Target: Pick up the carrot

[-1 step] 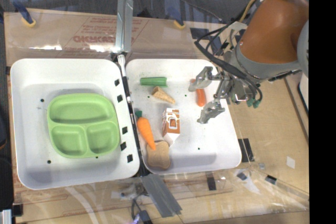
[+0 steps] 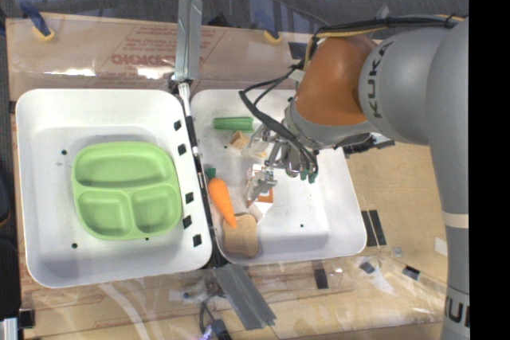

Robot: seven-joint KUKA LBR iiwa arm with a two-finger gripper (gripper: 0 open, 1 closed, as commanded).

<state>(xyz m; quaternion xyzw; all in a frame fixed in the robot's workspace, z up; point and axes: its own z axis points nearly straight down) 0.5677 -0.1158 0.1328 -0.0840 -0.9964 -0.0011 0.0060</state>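
The carrot is orange with a small green top. It lies in the right bin against the left wall, pointing toward the front. My gripper hangs low over the middle of that bin, just right of the carrot and apart from it. Nothing shows in its grasp. The grey arm with the orange band reaches in from the right and hides the bin's back right part.
A tan bread-like piece touches the carrot's front tip. A green cylinder and a small tan chunk lie at the back of the right bin. The left bin holds a green divided plate.
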